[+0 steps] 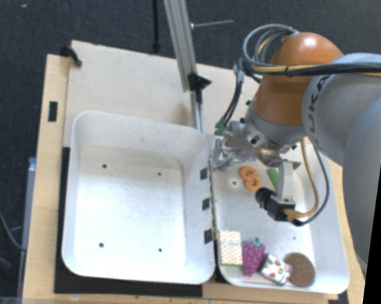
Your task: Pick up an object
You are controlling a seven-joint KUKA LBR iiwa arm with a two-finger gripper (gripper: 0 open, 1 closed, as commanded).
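Observation:
My gripper (224, 152) hangs over the far left part of the right bin (330, 262), close to the divider between the bins. An orange ring-shaped piece (249, 178) lies just to its right on the bin floor, with a green piece (273, 177) beside it. Along the bin's near edge sit a pale yellow and pink block (230, 247), a purple grape-like bunch (253, 256), a small red and white patterned box (275, 269) and a brown disc (299, 268). The wrist hides part of the bin's far end.
The left bin (134, 200) lies to the left of the gripper. A slanted aluminium rail (182, 38) crosses above the bench at the back and ends near the gripper. The grey arm with its orange band (296, 78) covers the right bin's far right side.

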